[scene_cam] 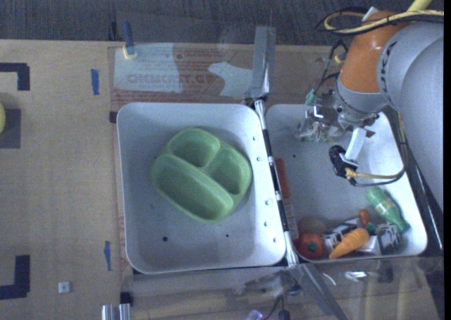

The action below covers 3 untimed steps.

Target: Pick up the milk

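Grey and orange, the arm (394,51) reaches over the right bin (310,192), with its pincer (315,125) low near that bin's far left corner. Whether the pincer is wide or narrow cannot be told; its tip is a blur of metal and cable. A black cable (366,179) loops beneath the wrist. At the right bin's near edge lies a heap of toys: a black-and-white milk carton (345,230) in the middle, an orange carrot (350,242) across it, a red tomato (311,244) to its left, a green bottle (387,210) toward its right. The left bin (141,241) holds a green divided plate (201,173). Both bins sit on the tan table (56,192).
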### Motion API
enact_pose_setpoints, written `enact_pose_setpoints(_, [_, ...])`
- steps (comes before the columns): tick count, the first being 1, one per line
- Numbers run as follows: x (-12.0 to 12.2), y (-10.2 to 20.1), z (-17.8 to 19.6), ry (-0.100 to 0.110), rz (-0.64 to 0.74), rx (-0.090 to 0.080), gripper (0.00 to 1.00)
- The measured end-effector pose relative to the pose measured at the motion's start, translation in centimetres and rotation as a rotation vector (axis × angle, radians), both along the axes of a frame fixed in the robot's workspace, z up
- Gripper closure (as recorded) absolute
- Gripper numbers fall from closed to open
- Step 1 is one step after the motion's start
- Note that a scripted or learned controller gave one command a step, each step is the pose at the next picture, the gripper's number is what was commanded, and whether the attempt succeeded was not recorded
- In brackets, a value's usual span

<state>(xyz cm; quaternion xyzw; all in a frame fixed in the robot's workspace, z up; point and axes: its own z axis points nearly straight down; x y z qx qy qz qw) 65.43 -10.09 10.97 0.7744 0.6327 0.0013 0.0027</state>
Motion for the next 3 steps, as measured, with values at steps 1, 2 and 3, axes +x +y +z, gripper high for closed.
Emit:
enact_pose_setpoints(1, [-5.8,6.9,7.5,0.008,0.057,0.004,1.0])
enact_pose_setpoints(2, [-9.4,13.9,7.6,0.006,0.011,0.004,1.0])
enact_pose_setpoints(3, [-11.8,16.4,11.0,0.006,0.001,0.003,1.0])
